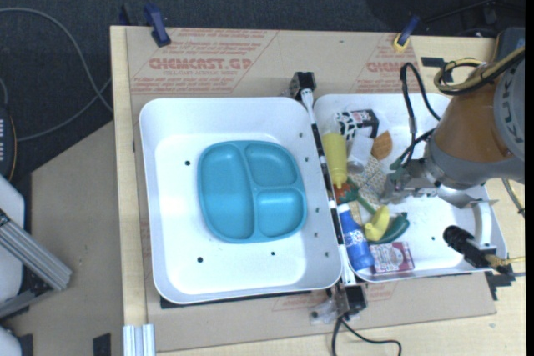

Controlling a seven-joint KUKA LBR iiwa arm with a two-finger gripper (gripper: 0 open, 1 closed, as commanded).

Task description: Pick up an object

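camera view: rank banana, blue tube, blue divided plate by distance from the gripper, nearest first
Gripper sits low in the right bin.
1. Banana, just below the gripper, right bin.
2. Blue tube, by the right bin's left wall, lower down.
3. Blue divided plate, middle of the left bin, clearly farthest.

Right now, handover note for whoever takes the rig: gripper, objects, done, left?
Gripper: down in the right bin, over the clutter; whether it is open or shut cannot be read.
Objects: yellow bottle, blue tube, yellow toy, black-and-white box and pink packet, all lying in the right bin. The left bin has a blue divided plate.
Done: nothing seen lifted.
Left: grasp one object and raise it.
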